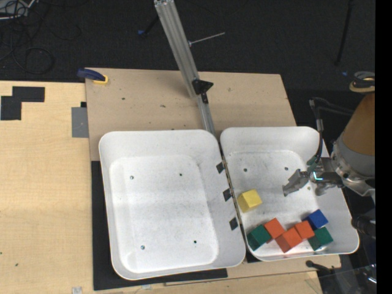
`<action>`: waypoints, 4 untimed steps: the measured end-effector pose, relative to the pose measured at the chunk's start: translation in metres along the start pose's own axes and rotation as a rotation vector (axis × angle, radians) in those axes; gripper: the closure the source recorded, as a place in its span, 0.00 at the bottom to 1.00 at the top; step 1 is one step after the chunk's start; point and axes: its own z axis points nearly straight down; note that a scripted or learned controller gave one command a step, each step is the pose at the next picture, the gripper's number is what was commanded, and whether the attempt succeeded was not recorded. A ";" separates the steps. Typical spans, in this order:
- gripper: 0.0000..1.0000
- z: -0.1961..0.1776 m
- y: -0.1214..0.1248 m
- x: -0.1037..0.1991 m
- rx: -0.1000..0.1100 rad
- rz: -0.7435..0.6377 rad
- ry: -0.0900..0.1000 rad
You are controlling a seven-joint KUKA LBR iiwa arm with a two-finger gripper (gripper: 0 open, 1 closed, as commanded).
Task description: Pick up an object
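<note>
Coloured blocks [288, 233] were left ungrasped at six o'clock of the spread, empty hand [296, 184], so a descent onto one was judged next.

arm [358, 141]: grey body, orange band above the wrist, at right edge. gripper [293, 187]: grey metal fingers, dark linkage behind them, small teal light by the wrist. thin dark cable runs along the far side.

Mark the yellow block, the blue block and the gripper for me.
yellow block [249, 200]: camera view, middle of its top face.
blue block [317, 218]: camera view, centre of its top.
gripper [295, 184]: camera view, at its fingertips.
</note>
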 end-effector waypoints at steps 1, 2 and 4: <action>0.00 -0.002 0.001 -0.001 -0.005 0.003 -0.001; 0.00 0.057 -0.009 0.002 0.002 0.002 0.000; 0.00 0.126 -0.018 -0.003 -0.007 0.003 -0.001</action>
